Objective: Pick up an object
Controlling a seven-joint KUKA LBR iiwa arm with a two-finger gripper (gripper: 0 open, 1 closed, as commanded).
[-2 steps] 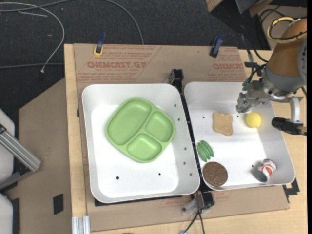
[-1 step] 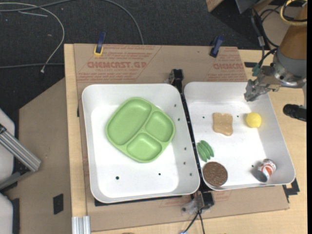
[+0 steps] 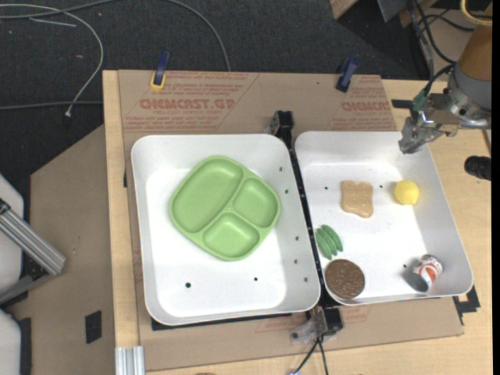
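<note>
The right bin [image 3: 379, 143] holds a tan toast-shaped piece [image 3: 357, 198], a small yellow ball [image 3: 406, 192], a green leafy item [image 3: 329, 241], a brown round disc [image 3: 344, 278] and a small white, red and blue object [image 3: 424, 270]. My gripper [image 3: 411, 141] hangs over the bin's far right corner, up and slightly right of the yellow ball. It touches none of the objects, and I see nothing in it.
A green divided plate [image 3: 225, 207] lies in the left bin [image 3: 156, 276]. A black clamp [image 3: 282, 123] sits between the bins at the back. Blue clips [image 3: 347, 74] hold the cardboard sheet. Cables and boxes crowd the far right.
</note>
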